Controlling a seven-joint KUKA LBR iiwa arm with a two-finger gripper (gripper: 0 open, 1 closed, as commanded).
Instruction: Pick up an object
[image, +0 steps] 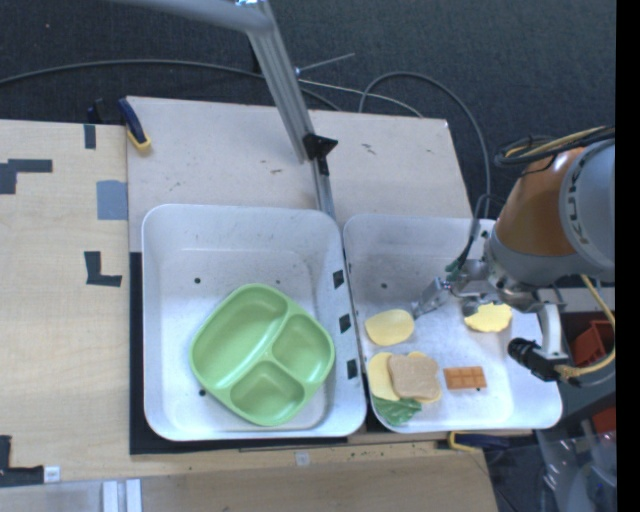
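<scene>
Nearest you, right bin (530, 410): green leaf piece (398, 411) at the front edge, bread slice (414, 377) on a yellow round piece (380, 374), orange cracker-like block (464, 378) just beside the bread. Behind them, pale yellow oval (390, 327) mid-bin, another yellow piece (489, 319) near the arm. Your tool (437, 295) sits low in this bin, just behind the oval, nothing seen between its fingers; open or closed, can't tell. Left bin (170, 240) holds a green divided plate (262, 352). Farther back on the surface (230, 150): a blue-yellow clamp (134, 124).
</scene>
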